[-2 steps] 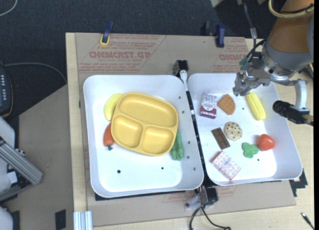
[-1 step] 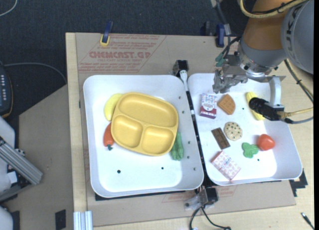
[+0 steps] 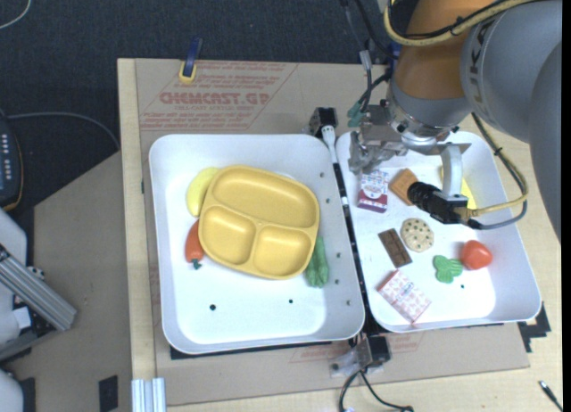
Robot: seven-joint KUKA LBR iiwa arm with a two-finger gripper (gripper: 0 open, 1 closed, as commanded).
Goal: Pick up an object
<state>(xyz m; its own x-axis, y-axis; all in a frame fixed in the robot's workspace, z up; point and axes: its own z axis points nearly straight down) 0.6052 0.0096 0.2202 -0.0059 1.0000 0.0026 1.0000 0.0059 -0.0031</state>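
My gripper (image 3: 368, 159) hangs over the upper left corner of the right bin (image 3: 513, 299), below the orange wrist band. Just under it lies a red and white packet (image 3: 373, 193), with a brown-orange piece (image 3: 402, 184) beside it. Whether the gripper touches the packet cannot be told. Further down the bin lie a round cookie (image 3: 417, 234), a brown bar (image 3: 393, 247), a red tomato (image 3: 476, 254), a green toy (image 3: 447, 267) and a pink-white packet (image 3: 404, 295).
The left bin (image 3: 178, 312) holds a yellow compartment tray (image 3: 259, 221), with a yellow fruit (image 3: 199, 189), a red-orange vegetable (image 3: 194, 246) and a green leafy piece (image 3: 318, 266) around it. A yellow item (image 3: 466, 191) lies under the arm. Cables run by the bins' divider.
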